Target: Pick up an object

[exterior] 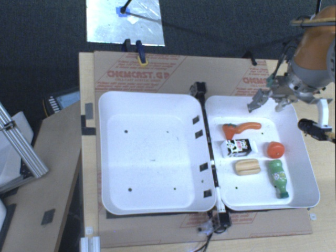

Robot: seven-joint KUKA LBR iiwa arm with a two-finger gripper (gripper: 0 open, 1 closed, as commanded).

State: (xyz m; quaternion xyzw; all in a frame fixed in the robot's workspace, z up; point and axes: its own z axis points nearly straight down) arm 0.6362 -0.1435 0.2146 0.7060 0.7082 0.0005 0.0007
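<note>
The right bin (294, 121) holds several small things. An orange-red handled tool (240, 128) lies near its middle. Below it sits a small black-and-white carton (238, 147), then a tan bread roll (247, 167). An orange-red tomato (275, 149) and a green bottle (278, 178) lie toward the right wall. My gripper (269, 101) hangs above the bin's far right corner, up and to the right of the handled tool. Its two grey fingers are spread apart with nothing between them.
The left bin (113, 106) lies beside the right one, joined by a black clamp strip (206, 146). A silver sheet (125, 14) lies on the dark floor beyond the bench. Aluminium framing (18, 146) stands at the left edge.
</note>
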